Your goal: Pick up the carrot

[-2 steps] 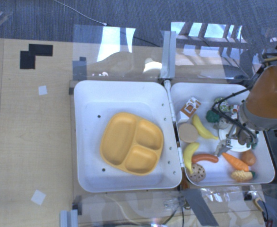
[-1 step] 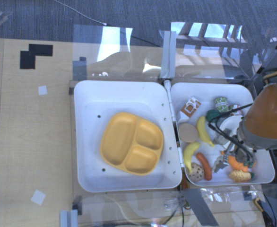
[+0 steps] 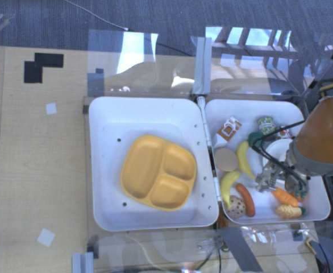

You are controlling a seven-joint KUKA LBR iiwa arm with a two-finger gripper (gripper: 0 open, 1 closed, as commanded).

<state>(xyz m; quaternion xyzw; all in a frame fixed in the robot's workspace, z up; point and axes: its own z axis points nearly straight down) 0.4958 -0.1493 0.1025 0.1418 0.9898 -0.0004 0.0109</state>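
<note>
End effector (image 3: 269, 181) low in the right bin (image 3: 320, 206), grip state impossible to tell.
Carrot (image 3: 286, 197) lies just right and nearer, long axis slanting left-far to right-near.

Arm: one, grey, entering from the right edge, orange band above the wrist. Wrist: angled down and to the left. Gripper (image 3: 270, 181): two metal fingers, pointing down-left, low over the right bin; dark cables loop along its upper side.

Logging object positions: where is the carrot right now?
The carrot lies in the right bin, near its front right corner, just right of the tool.
</note>
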